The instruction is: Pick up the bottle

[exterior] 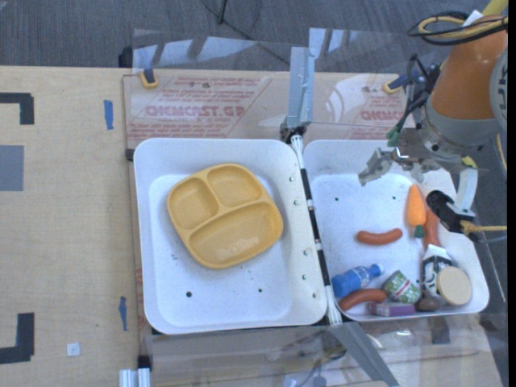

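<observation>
Bottle: a small blue bottle (355, 280) with a white cap lies on its side in the right bin (343, 172), near that bin's front left corner, cap end pointing right.
Neighbours: a sausage (362, 298) lies just in front of the bottle; a green packet (400, 286) sits just to its right.
Gripper: the gripper (419, 161) hangs over the back of the right bin, under the arm's orange band; nothing can be seen held in it.
Bottle versus gripper: well apart, the bottle toward the front left of the bin and the gripper toward the back right.
Between them: a second sausage (379, 235) lies mid-bin; a carrot (415, 207) lies by the right wall.
Left bin: the left bin (153, 240) holds a yellow divided plate (225, 214).
</observation>
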Robot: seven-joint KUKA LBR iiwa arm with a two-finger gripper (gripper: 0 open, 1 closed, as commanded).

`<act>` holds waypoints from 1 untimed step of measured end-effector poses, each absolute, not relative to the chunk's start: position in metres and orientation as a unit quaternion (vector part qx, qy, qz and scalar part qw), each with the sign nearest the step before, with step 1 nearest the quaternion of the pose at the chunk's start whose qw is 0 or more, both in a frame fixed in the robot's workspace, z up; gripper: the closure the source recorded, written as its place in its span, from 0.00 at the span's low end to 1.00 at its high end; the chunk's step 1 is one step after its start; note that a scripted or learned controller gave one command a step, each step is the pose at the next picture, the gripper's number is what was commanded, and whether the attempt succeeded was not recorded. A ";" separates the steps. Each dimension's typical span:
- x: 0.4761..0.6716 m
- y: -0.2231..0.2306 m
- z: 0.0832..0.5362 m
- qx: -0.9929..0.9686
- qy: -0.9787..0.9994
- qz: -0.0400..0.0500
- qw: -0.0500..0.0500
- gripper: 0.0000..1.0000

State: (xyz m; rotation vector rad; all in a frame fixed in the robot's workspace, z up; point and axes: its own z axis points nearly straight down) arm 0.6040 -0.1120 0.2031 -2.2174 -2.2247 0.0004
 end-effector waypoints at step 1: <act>0.544 -0.054 0.185 -0.651 -0.759 0.000 0.001 0.00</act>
